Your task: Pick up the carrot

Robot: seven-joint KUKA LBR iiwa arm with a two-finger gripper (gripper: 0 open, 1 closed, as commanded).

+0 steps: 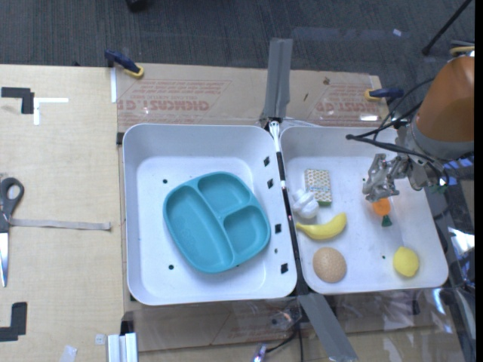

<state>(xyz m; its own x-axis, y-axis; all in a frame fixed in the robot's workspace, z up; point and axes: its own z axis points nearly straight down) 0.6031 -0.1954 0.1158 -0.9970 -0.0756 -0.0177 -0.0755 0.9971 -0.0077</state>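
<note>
Gripper (377,189): we cannot tell its state.
Carrot (383,207): just below the tips, touching or nearly.
Risk: we may pinch off-centre; it rolls away.

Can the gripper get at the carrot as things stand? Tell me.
Probably yes. The gripper sits right above the carrot in the right bin, and nothing lies between them; the lemon lies apart.

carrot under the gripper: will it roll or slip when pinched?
Likely light and stiff: the carrot looks like a small toy. Its tapered, rounded shape may squirt out of a pinch or roll. The gripper sits right over it, so little of it shows; the surface finish is unclear.
</note>
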